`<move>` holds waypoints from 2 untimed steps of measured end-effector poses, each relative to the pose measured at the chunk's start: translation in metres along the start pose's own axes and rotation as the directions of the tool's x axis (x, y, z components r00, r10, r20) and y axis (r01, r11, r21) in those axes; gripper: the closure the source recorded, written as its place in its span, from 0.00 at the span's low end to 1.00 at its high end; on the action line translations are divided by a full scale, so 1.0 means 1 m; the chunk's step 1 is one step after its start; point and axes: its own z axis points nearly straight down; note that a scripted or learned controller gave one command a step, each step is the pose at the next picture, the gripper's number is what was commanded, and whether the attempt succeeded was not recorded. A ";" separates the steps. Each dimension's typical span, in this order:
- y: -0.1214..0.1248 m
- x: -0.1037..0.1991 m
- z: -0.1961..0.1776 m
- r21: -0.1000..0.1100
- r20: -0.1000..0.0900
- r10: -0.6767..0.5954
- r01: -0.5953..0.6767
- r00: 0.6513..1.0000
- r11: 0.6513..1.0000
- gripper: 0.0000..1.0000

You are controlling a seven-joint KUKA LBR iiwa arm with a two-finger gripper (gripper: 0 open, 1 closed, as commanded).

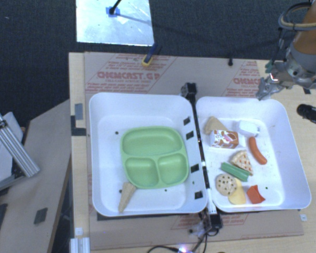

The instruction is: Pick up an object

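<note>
- Above the far right corner of the right bin [289, 141] hangs the gripper [264, 93], its tip just past the bin's rim over the bench [200, 70]; whether it is parted or closed I cannot tell, and nothing shows in its grasp.
- On the right bin's floor lies a cluster of toy foods: a tan wedge [214, 124] at the far left, a red-and-white packet [225, 138] just beside it, and a white block [248, 127] to their right.
- Nearer the middle, a red sausage [257, 150] lies at a slant, with a pizza slice [243, 161] beside it and a green stick [234, 171] touching the slice's lower edge.
- Along the near side sit a chocolate-chip cookie [226, 183], a yellow piece [237, 196] and a red-orange piece [255, 194], close together.
- Across the divider, the left bin [105, 115] holds a green three-compartment plate [154, 157], and an ice-cream cone [127, 196] lies at the plate's near left corner.
</note>
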 end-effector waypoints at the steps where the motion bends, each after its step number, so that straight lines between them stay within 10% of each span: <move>1: -0.014 0.049 0.009 0.004 -0.002 -0.004 0.004 1.000 1.000 1.00; 2: -0.024 0.106 -0.007 0.002 -0.003 -0.006 0.006 1.000 1.000 1.00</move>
